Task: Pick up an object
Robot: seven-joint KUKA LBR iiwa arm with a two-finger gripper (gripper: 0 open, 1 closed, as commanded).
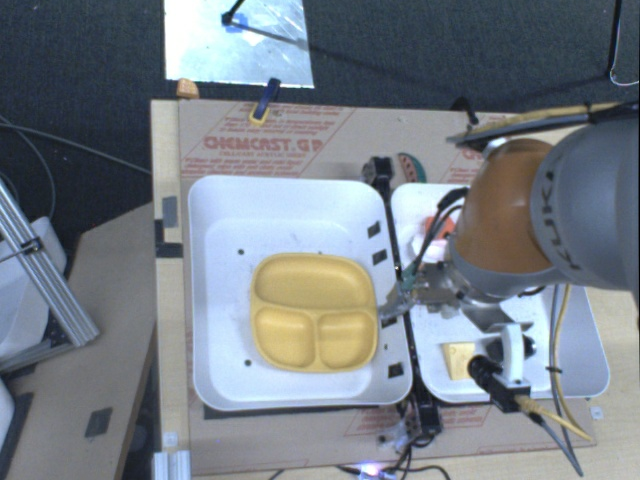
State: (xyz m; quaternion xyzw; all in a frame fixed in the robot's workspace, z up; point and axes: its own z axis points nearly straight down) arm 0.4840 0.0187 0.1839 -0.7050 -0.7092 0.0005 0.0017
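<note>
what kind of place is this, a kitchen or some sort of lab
Most likely a robotics lab or test bench, not a kitchen. A grey robot arm with an orange band reaches over two shallow white plastic bins set on a brown cardboard sheet, with loose black cables and dark carpet around.

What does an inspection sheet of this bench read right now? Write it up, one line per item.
Surface: bench board with red printed lettering, bearing two white bins side by side.
Job's things: yellow divided tray lies flat in the left bin; a small yellow flat piece lies in the right bin.
Clutter: a blue-and-yellow tool and a small tan piece at the board's far edge.
Grippers: the gripper sits low at the divide between the bins, beside the tray's right edge; finger state cannot be told.
Cables: dark cables run along the arm and across the floor at left.
Surroundings: a shiny sheet on dark carpet; metal framing at left.
</note>
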